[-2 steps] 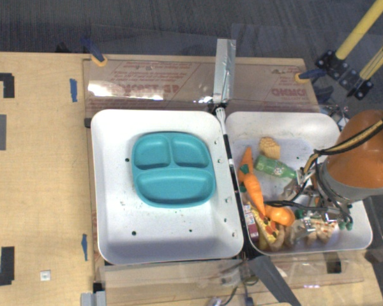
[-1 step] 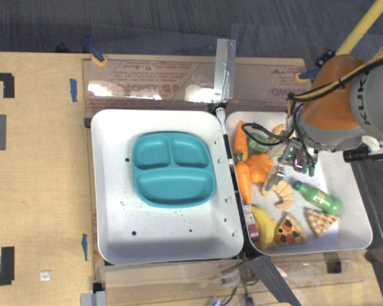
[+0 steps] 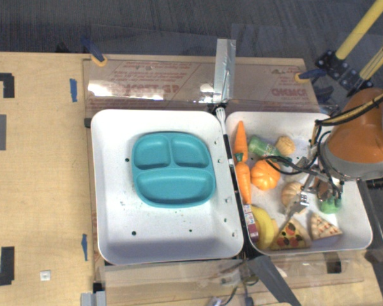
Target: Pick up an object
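Note:
The right bin (image 3: 357, 231) holds toy food. Two carrots (image 3: 242, 161) lie along its left wall, with an orange pumpkin-like piece (image 3: 264, 175) beside them. A green piece (image 3: 260, 147) and a beige piece (image 3: 285, 146) sit near the back. A banana (image 3: 263, 224) and two pizza slices (image 3: 292, 233) lie at the front. My gripper (image 3: 316, 193) is low in this bin, between a beige lump (image 3: 291, 192) on its left and a small green object (image 3: 330, 203) on its right. The wrist and cables hide what lies directly under it.
The left bin (image 3: 108, 222) carries a teal divided plate (image 3: 173, 169). The grey arm with its orange band (image 3: 360, 139) covers the right bin's back right corner. A metal post (image 3: 225, 69) stands behind the wall between the bins.

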`<state>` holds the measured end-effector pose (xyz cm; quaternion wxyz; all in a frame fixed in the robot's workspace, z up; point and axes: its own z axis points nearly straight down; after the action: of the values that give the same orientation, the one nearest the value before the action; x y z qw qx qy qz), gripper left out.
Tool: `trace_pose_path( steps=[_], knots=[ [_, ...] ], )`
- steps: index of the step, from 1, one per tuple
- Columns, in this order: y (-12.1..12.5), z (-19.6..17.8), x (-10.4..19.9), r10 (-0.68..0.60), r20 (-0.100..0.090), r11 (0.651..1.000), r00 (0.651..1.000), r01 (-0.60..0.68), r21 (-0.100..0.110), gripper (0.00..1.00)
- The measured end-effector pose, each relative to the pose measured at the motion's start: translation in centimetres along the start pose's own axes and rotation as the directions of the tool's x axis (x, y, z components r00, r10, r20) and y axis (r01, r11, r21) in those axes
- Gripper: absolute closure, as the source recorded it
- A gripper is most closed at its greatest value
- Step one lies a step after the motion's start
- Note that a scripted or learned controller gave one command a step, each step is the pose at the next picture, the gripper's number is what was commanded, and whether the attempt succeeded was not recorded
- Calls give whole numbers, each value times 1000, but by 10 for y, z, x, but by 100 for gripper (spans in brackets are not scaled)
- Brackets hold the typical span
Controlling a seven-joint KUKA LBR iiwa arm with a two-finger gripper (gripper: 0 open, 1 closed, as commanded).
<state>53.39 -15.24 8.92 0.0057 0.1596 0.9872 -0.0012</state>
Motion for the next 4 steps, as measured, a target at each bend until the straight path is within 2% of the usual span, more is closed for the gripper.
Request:
trace_pose_path(
  steps=[1, 2, 3, 4],
  knots=[
    [44, -1, 14, 108, 5, 994, 994, -108, 2, 0],
    [86, -49, -85, 87, -2, 996, 996, -87, -3, 0],
    [82, 1, -79, 228, -3, 974, 974, -228, -3, 0],
    [84, -12, -81, 225, 6, 974, 974, -225, -5, 100]
  ],
)
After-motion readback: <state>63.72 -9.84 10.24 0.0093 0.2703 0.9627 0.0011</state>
